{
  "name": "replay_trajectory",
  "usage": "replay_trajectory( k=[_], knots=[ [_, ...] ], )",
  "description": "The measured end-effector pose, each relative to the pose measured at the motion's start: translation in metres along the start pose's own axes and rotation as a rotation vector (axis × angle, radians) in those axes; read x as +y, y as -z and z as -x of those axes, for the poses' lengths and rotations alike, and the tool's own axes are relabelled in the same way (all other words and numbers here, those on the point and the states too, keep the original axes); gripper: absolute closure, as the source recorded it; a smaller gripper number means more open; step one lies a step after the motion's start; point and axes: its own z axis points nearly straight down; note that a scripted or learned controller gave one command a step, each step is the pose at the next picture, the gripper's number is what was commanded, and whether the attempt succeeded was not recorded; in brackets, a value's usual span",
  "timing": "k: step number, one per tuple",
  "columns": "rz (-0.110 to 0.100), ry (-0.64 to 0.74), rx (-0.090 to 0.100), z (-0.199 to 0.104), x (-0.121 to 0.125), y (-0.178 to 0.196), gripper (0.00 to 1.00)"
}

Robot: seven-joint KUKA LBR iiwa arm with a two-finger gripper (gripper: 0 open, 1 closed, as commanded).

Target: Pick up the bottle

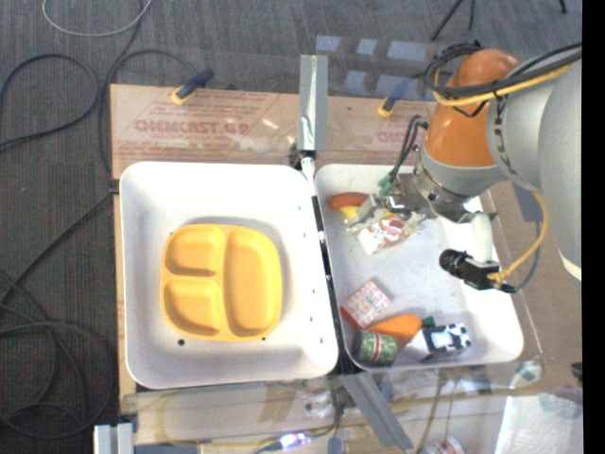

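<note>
**Arm low over the right bin, bottle not clearly seen**

You see the arm [492, 112] reaching in from the right, with its orange band just above the wrist. The gripper [402, 201] is down in the far part of the right bin [501, 334], over a crumpled wrapper [386, 230] — whether its fingers are spread or pressed together, I cannot tell. An orange-red piece [348, 200] lies just beside it, to the left.

Which thing is the bottle I cannot say surely (the small items are blurred). Near the front wall of the same bin lie a green can [375, 348], an orange carrot [399, 326] touching it, a pink packet [366, 302] and a black-and-white toy [444, 339] — all well apart from the gripper.

The left bin [142, 197] holds a yellow tray [224, 279].
</note>
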Motion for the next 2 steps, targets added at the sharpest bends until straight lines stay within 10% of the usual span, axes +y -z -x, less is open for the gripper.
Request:
replay_trajectory(
  k=[1, 2],
  knots=[
    [0.008, 0.272, 0.0, 0.03, -0.028, -0.095, 0.0],
    [0.007, 0.448, -0.002, 0.042, -0.002, -0.095, 0.0]
  ],
)
